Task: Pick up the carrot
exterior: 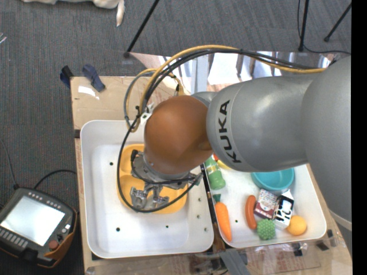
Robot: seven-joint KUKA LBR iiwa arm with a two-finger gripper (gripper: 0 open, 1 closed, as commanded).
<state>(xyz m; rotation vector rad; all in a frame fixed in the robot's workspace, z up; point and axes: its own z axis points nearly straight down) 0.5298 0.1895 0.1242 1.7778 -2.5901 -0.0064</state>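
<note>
The carrot (223,220) is orange and tapered. It lies in the right bin (319,211) close to that bin's left wall, pointing toward the front edge. My gripper (148,197) hangs low in the left bin (97,211), over a yellow dish (127,173), well to the left of the carrot. The orange wrist band and the grey arm cover much of the dish and the bins' far side.
In the right bin are a green bottle (215,176), a teal bowl (275,180), a red sausage-shaped toy (250,212), a small printed box (266,204), a green spiky ball (265,230) and an orange fruit (296,226). The bins' shared wall runs between my gripper and the carrot.
</note>
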